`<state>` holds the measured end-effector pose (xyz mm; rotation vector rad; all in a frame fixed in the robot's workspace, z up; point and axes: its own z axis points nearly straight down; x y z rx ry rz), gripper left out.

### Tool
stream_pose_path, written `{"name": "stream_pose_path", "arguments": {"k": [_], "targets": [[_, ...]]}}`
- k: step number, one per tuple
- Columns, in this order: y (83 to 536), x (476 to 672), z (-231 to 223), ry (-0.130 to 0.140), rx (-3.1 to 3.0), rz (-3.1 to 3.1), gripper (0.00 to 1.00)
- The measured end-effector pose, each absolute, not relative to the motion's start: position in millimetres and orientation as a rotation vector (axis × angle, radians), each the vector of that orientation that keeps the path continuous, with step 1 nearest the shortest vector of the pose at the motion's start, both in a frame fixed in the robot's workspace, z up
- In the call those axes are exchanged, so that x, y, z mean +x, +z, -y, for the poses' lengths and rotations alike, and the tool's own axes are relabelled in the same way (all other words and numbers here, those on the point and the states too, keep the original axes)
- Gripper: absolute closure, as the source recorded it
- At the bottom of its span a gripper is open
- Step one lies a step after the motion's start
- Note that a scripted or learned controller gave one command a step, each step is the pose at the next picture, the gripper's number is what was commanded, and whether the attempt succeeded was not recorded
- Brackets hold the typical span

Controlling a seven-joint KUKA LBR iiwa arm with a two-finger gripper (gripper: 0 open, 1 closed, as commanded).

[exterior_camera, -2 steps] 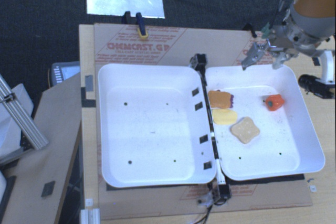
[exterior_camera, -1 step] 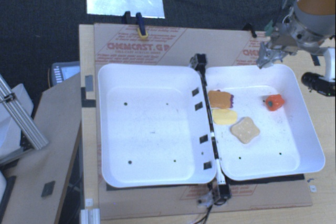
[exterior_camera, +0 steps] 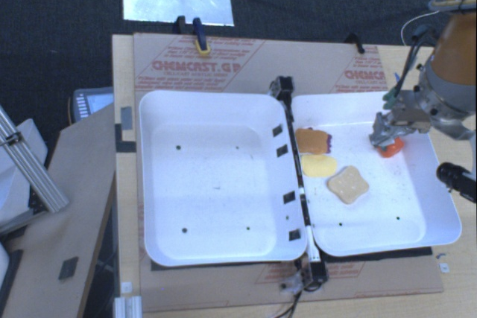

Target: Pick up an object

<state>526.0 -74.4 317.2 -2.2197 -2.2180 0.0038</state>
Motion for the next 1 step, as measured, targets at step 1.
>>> {"name": "stream_pose_path", "arguments": {"k": [1], "targets": [[340.3, 489.8, -27.8, -0.009, -2.205, 2.239, 1.00]]}}
